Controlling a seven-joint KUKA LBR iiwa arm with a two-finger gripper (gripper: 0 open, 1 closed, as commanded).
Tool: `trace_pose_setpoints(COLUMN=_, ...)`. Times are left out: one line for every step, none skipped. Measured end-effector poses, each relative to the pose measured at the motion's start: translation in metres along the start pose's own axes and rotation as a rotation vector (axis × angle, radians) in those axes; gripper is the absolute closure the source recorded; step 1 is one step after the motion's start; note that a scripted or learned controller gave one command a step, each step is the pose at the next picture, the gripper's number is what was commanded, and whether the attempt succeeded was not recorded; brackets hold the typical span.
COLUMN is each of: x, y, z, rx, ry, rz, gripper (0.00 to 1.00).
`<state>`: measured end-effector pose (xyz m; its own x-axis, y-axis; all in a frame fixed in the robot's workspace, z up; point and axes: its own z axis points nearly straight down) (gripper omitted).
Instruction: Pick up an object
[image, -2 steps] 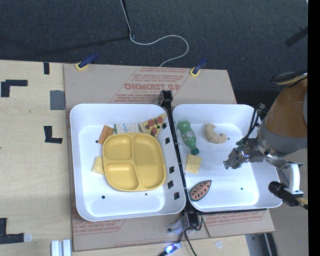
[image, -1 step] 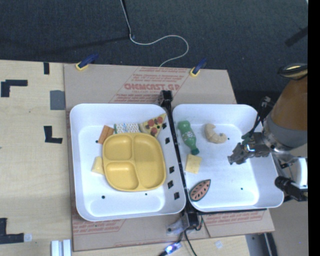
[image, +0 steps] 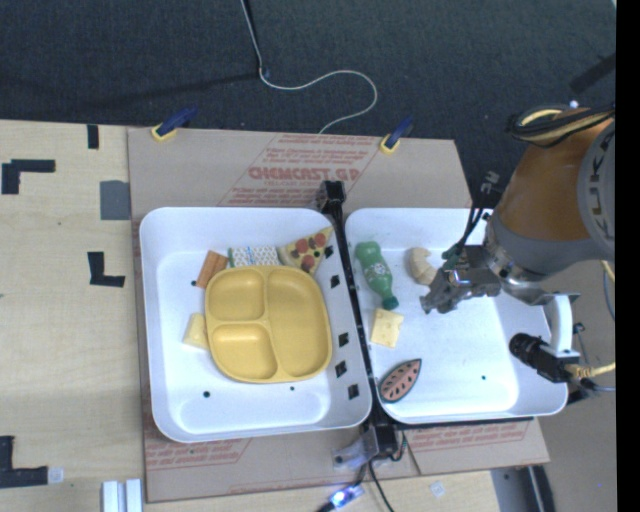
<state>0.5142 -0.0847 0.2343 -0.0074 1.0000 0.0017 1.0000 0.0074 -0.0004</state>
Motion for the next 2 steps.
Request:
trace_pose_setpoints(x=0.045, y=0.015, z=0.013, rx=0.002, ry=-0.001, rz=0.002, gripper=1.0)
trace_pose_setpoints(x=0.089, y=0.029, z=0.019, rx=0.002, ry=-0.001, rz=0.001, gripper=1.0)
